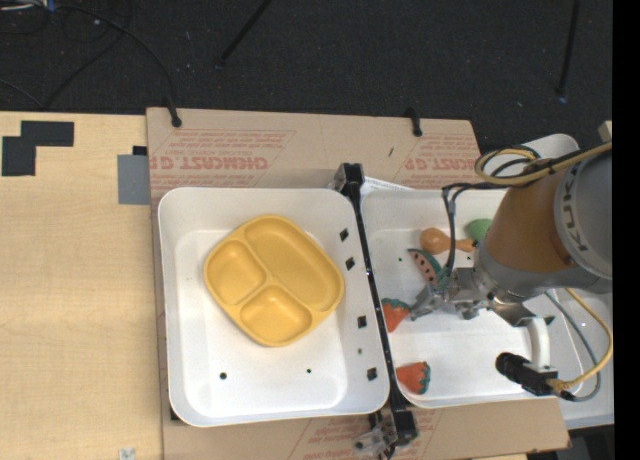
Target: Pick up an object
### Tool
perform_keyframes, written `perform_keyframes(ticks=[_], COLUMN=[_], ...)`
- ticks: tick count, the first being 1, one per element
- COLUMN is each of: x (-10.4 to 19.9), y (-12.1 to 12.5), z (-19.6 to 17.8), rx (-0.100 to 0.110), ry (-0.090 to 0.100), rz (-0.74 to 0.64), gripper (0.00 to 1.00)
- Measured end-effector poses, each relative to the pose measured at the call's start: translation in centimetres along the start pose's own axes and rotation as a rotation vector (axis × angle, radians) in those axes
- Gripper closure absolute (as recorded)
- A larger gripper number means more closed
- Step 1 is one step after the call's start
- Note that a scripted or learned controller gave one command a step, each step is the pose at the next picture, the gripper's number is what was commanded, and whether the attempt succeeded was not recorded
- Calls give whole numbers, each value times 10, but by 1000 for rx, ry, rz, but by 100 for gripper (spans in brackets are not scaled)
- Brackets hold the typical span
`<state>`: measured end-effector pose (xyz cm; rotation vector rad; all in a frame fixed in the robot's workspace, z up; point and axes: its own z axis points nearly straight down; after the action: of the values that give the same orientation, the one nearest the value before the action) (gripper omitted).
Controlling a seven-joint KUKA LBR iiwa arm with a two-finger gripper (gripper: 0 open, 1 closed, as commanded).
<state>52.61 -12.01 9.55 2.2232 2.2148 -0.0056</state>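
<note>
A: Where now?
B: Low in the right white plastic bin (470, 388), grey metal gripper (432, 300) close above a small red and green toy piece (393, 314) by the middle wall.
A: Open or shut?
B: Hard to tell. Too dark and small.
A: Holding anything?
B: Nothing seen between.
A: Anything else near?
B: A little orange round toy (435, 240) behind, another red and green slice (413, 377) in front. Yellow plastic divided plate (272, 279) over in the left bin.
A: How to do well?
B: Go straight down, stay off the wall, squeeze gently, lift slowly.
</note>
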Motion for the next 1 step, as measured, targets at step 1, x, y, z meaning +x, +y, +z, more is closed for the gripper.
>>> perform_keyframes(ticks=[1], x=[1], y=[-1], z=[-11], rx=[5], ry=[5], rz=[2], gripper=[100])
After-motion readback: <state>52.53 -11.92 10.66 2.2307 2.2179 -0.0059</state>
